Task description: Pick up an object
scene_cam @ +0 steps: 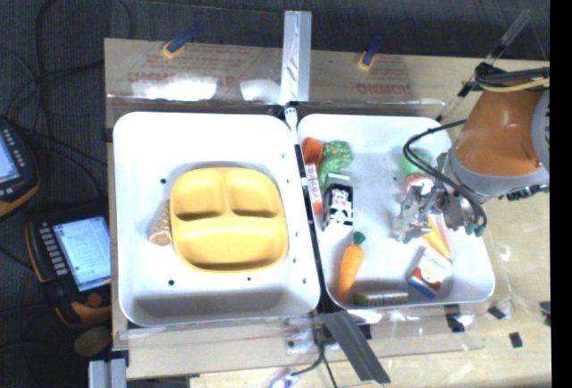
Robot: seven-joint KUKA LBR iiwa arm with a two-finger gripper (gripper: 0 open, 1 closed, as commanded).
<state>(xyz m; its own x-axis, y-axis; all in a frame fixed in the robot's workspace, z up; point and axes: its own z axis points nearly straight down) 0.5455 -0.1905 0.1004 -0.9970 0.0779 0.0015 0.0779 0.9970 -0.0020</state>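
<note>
My gripper [413,215] hangs low over the right part of the right bin [375,123], below the orange band of the arm [500,140]. Just to its right lies a small orange piece [439,242], with an orange, white and blue carton [431,273] further toward the front. A carrot [350,261] lies left of the gripper near the front. A black-and-white cow-patterned box [338,206] and a green lumpy toy [337,156] sit by the bin's left wall. The view is too coarse to tell whether anything is between the gripper's tips.
A red and white tube [312,177] lies along the divider. A dark stick [381,297] rests at the right bin's front wall. The left bin [143,292] holds a yellow divided plate [229,216] and a waffle cone [161,223]. Black cables [420,145] loop beside the wrist.
</note>
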